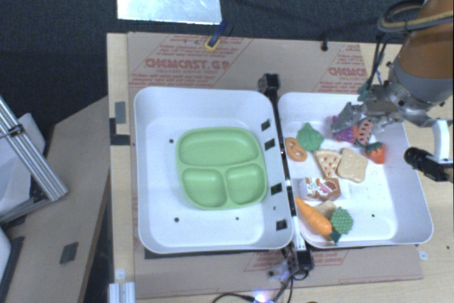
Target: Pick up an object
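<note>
My gripper (pixel 363 118) hangs low over the far part of the right bin (pixel 408 213), reaching in from the right. Directly under it lie a purple toy (pixel 343 133) and a red-orange speckled piece (pixel 364 130); whether it touches either I cannot tell. A red tomato-like toy (pixel 376 151) sits just right of them. Nearer the front lie a toast slice (pixel 352 165), a cracker (pixel 328 162), a pretzel (pixel 296 150), a green leaf (pixel 309 135), a small printed packet (pixel 323 188), a carrot (pixel 313 216) and broccoli (pixel 342 221).
The left bin (pixel 152 152) holds a green divided plate (pixel 218 167). A black-clipped wall (pixel 279 152) separates the two bins. A black part of the arm (pixel 425 163) juts over the right bin's right rim.
</note>
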Controlling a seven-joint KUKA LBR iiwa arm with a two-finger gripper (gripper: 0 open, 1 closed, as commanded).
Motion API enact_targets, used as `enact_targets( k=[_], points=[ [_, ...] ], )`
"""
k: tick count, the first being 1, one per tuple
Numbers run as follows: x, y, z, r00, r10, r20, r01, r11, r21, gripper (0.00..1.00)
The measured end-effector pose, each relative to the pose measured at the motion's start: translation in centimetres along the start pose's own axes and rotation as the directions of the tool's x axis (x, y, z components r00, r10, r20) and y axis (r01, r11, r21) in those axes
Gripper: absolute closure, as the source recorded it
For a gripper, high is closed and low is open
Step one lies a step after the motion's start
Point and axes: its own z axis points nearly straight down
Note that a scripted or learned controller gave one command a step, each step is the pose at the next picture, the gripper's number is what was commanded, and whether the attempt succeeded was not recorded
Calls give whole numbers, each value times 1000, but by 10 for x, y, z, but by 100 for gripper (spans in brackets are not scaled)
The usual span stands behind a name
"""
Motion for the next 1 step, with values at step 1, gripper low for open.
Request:
enact_targets(
  k=[1],
  points=[
    [0, 2, -6, 1000, -2, 2, 2, 1000, -12, 0]
  ],
)
